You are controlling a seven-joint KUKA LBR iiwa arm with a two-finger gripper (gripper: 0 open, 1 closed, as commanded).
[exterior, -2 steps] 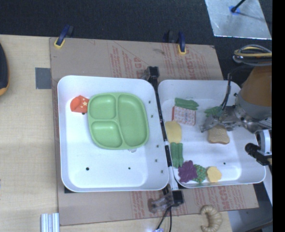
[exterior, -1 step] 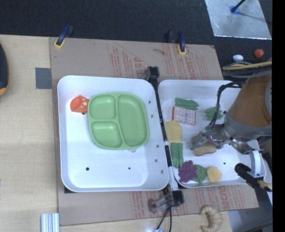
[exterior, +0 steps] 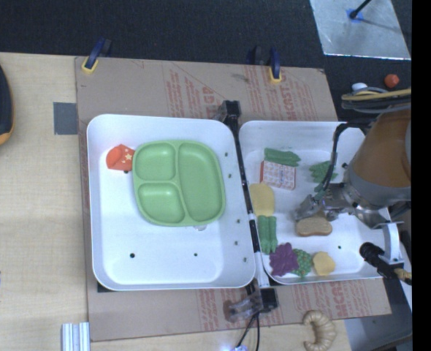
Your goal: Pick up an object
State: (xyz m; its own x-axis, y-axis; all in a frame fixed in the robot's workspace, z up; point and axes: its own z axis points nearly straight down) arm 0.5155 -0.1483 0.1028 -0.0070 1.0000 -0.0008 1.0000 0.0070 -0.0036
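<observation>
While one green plate (exterior: 179, 182) fills the left bin (exterior: 106, 262), eight toy foods crowd the right bin (exterior: 288, 129).

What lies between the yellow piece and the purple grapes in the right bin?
In the camera view, a dark green vegetable lies between the yellow piece and the purple grapes, along the right bin's left side.

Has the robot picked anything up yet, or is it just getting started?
Nothing looks lifted yet. The gripper is down in the right bin, just above the tan bread slice, which lies flat on the bin floor. The grapes and green divided plate sit untouched. Grasping and lifting remain.
</observation>
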